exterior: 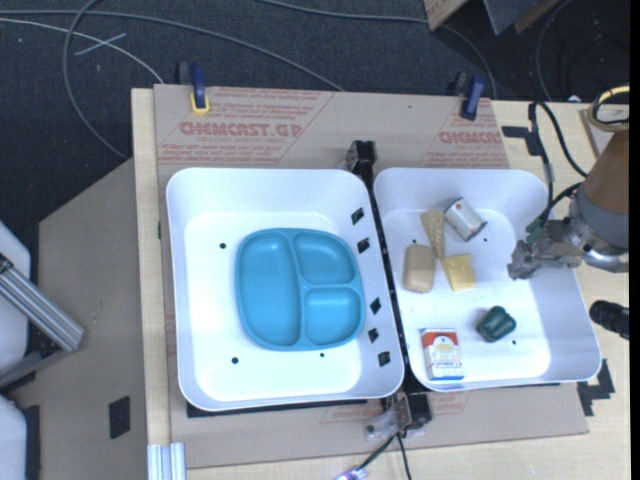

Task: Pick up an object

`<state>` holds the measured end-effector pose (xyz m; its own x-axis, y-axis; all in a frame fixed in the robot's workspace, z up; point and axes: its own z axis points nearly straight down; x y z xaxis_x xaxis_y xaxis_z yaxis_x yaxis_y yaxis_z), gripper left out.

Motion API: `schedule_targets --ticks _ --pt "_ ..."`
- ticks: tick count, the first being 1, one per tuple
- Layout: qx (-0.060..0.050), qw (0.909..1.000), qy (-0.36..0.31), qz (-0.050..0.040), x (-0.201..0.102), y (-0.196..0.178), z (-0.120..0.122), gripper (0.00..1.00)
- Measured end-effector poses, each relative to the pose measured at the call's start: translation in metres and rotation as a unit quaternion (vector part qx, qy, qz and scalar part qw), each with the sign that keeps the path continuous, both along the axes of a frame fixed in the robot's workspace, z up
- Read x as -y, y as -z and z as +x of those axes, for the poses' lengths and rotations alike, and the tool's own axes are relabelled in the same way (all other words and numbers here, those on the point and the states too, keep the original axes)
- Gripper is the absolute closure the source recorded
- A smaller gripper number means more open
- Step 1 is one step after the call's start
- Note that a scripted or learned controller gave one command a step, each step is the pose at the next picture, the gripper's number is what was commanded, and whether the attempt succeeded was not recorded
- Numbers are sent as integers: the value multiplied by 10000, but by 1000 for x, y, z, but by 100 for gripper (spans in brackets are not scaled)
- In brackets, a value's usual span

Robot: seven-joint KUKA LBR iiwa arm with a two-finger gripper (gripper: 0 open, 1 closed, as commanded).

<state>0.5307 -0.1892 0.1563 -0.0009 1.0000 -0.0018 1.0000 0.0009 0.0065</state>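
The right bin (555, 358) holds several small things: a grey and red can-like piece (464, 218), a pale cone-shaped piece (433, 229), a tan rounded block (419, 268), a yellow block (459, 272), a dark green lump (495, 323) and a small red and white carton (442, 354). My gripper (530, 256) hangs at the bin's right side, above its floor and right of the yellow block. Nothing shows between its fingers, and the green lump lies below it in the view.
The left bin (200, 358) holds a blue divided plate (299, 288). Black clips line the wall between the bins. Blue clamps (200, 88) hold the board at the back, and cables run across the dark floor behind.
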Motion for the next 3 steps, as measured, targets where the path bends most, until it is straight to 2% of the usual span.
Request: schedule_targets --ticks 2,3 --pt "7 10000 -5 -4 1 -116 11 100" --pt "-31 10000 -28 23 -51 -121 12 100"
